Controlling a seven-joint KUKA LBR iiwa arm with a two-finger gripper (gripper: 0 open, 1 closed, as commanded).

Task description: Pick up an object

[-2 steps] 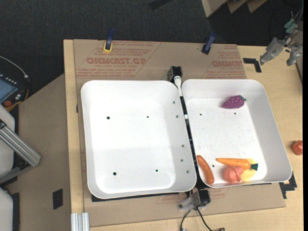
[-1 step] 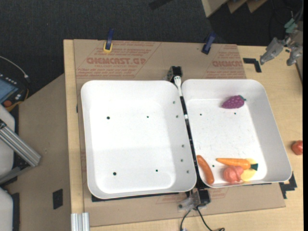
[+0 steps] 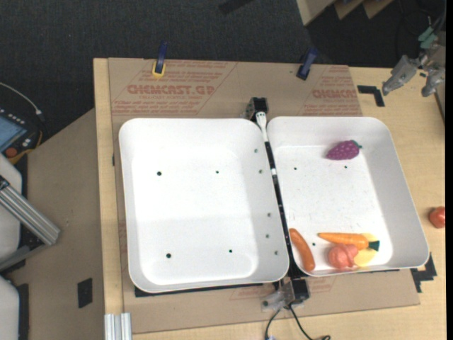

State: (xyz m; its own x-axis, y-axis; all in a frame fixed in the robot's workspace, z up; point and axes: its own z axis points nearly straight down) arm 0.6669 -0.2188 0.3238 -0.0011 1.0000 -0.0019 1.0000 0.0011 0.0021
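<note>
Nothing is picked yet: the grapes (image 3: 343, 149), carrot (image 3: 343, 239) and 3 other toys lie in the right bin (image 3: 396, 190), while the pincer (image 3: 414, 66), upper right, has a state I cannot tell.

The gripper (image 3: 414, 73) sat at the far right edge of the camera view, raised near the top corner. Grey metal parts of it showed there, partly cut off by the frame. How its jaws stood could not be made out.
</note>
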